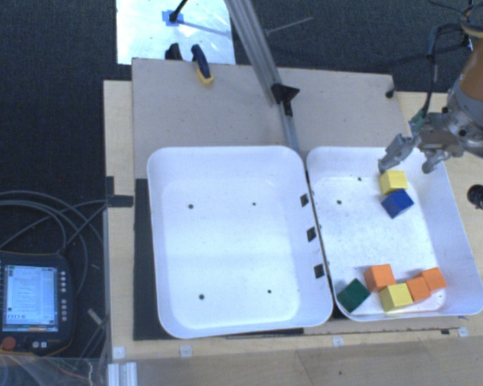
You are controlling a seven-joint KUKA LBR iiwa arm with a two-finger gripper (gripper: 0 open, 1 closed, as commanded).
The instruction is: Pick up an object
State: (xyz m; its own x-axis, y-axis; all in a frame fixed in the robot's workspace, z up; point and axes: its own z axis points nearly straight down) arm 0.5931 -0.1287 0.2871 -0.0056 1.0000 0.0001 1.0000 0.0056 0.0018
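Jaws (410, 156) spread, empty, over yellow cube (393, 181); blue cube (397, 203) just beside; five blocks (394, 286) well apart.

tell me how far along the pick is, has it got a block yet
Not yet. Done so far: the gripper has reached the far end of the right bin, its jaws spread, just above the yellow block and blue block. In hand: nothing sits between the jaws. Left: close on a block and lift it. The other blocks lie untouched at the near end.
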